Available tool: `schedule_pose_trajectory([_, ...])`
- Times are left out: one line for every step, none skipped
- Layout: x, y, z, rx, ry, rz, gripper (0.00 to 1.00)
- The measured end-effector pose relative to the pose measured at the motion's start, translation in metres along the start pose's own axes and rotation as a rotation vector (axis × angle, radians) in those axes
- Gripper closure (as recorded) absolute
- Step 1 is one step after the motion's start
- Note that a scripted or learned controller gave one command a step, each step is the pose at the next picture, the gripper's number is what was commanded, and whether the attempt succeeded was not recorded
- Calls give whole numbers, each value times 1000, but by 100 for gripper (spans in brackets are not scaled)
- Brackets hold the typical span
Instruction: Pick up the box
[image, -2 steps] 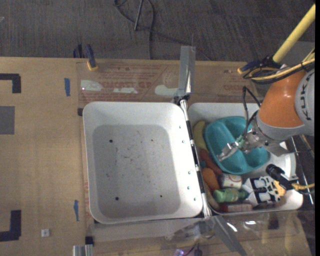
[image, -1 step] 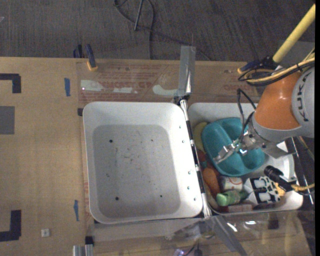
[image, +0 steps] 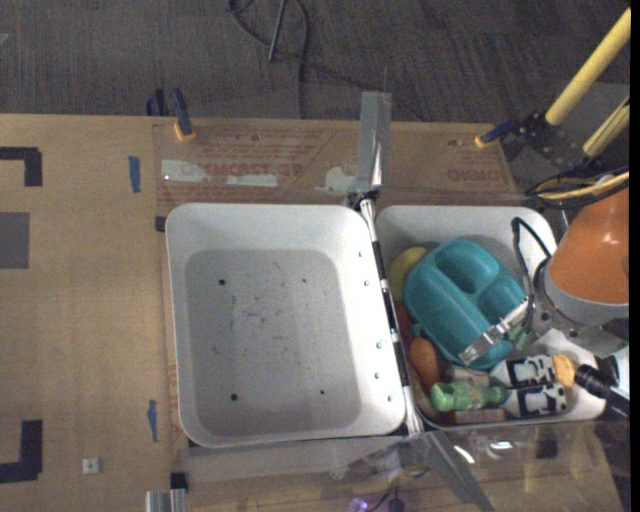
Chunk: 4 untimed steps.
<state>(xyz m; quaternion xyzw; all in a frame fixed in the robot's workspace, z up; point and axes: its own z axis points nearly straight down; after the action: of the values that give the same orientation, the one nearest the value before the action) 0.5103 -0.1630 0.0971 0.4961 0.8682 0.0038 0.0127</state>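
In the right bin (image: 455, 222) a large teal moulded box-like container (image: 460, 290) lies tilted over the other items. My gripper (image: 497, 335) reaches in from the right and sits at the teal container's lower right edge, touching or just over it. Below the gripper, a small black-and-white patterned carton (image: 537, 385) lies along the bin's front wall. The grey arm with its orange band (image: 600, 262) covers the bin's right side.
A yellow round item (image: 405, 265), an orange item (image: 424, 358) and a green bottle (image: 465, 397) crowd the right bin beside the teal container. The left bin (image: 190, 240) adjoins it. A black cable (image: 522, 240) loops near the arm.
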Motion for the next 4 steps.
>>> schedule_pose_trajectory([23,-13,-181,16,19,-192,0])
schedule_pose_trajectory([23,-13,-191,14,16,-190,100])
schedule_pose_trajectory([64,91,-325,13,19,-365,100])
schedule_pose_trajectory([116,140,-282,15,21,-368,100])
